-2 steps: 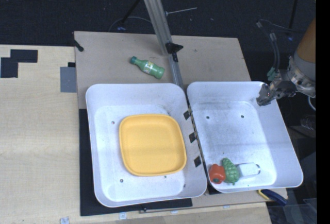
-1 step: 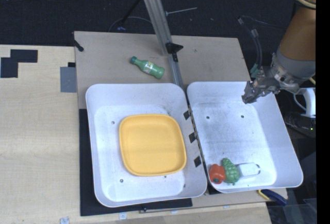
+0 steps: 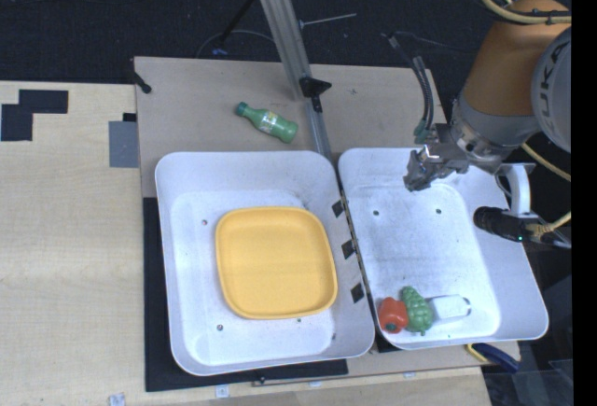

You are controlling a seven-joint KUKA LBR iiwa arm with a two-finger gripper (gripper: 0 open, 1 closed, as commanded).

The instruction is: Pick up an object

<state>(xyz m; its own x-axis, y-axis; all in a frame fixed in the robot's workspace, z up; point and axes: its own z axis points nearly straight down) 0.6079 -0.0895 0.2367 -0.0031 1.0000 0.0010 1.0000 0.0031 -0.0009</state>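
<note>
Tan bench (image 3: 187, 105) with two white bins side by side. Left bin (image 3: 177, 208): yellow plate (image 3: 275, 261). Right bin (image 3: 504, 292): red and green toy vegetables (image 3: 408, 312) at near edge. Gripper (image 3: 420, 173) above far edge; jaws' opening impossible to tell. Green bottle (image 3: 268, 122) behind bins.

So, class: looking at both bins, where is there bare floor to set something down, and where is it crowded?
Right bin: its middle is bare, between the hand at the far edge and the near corner, where a red toy, green toy and white piece crowd together. Left bin: the yellow plate fills the centre, leaving bare strips around it.
</note>
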